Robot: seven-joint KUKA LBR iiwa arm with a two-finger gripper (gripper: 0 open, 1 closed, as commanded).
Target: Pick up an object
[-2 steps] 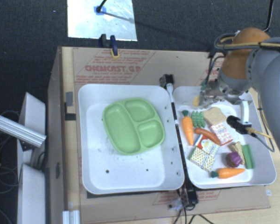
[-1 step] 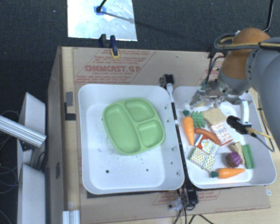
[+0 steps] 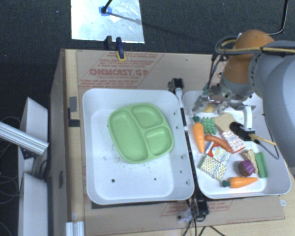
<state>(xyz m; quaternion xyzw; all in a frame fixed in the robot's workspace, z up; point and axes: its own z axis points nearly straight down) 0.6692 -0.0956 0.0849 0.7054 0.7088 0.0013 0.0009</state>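
Two carrots [image 3: 199, 136] and other toy food crowd our right bin [image 3: 280, 181]. We hover the tool [image 3: 211, 102] over its far end, grip unreadable. Next we must descend onto one piece.

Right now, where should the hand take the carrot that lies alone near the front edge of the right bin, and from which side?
Grip the carrot across its thick orange middle, coming straight down from above. It lies flat and roughly left to right, so the fingers should close across its short width. Its front side looks free, but the purple onion sits close behind, so I would keep the grip toward the left half.
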